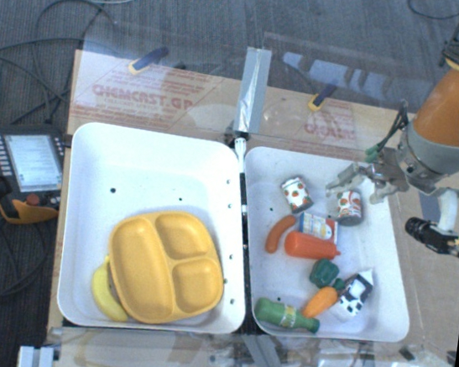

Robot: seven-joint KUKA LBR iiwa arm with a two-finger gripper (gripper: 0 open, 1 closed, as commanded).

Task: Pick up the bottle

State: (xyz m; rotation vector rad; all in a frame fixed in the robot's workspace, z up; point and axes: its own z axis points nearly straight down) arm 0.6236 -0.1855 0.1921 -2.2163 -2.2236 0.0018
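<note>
At bin's front wall [335,336], bottle [287,315], fingers [355,181] far

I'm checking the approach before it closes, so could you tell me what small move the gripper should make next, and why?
Probably travel toward the near edge of the right bin. The gripper hangs at the far side, by a small can, while the green bottle lies on its side at the near wall, beside a carrot.

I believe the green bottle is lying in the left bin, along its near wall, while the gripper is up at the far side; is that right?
Not quite: the camera view shows the green bottle lying in the right bin, along its near wall. The gripper is indeed at the far side.
</note>
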